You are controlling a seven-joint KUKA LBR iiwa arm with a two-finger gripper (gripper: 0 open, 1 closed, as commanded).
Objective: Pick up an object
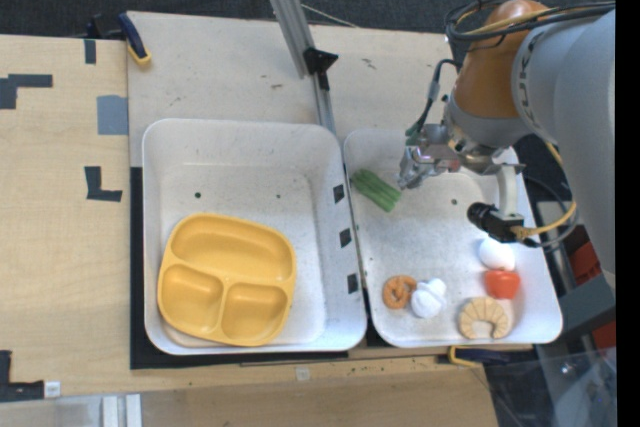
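**Arm low over the right bin, end effector beside the green piece**

The wooden surface (60,245) carries two shallow white bins side by side. The left bin (240,150) holds a yellow divided plate (228,279) with three compartments, lying in the near half of the bin, toward its left corner.

The grey arm (560,85), with its orange band (495,65) above the wrist, reaches in from the right and bends down into the right bin (430,225). Its end effector (414,173) sits at the far left part of that bin, just beside the green piece (376,190), a short ribbed stick (possibly a toy vegetable) lying at a slant near the wall shared with the left bin. The tip looks close to the right end of the green piece, but whether it touches cannot be told, and the state of the end effector cannot be told either; nothing can be seen gripped in it.

The other small things are gathered along the near and right sides of the right bin: a croissant (485,317) at the near right corner, a red piece (503,283) just behind it, a white egg (496,254) behind that, then a white lump (429,298) touching a small brown pretzel (399,291) on its left.
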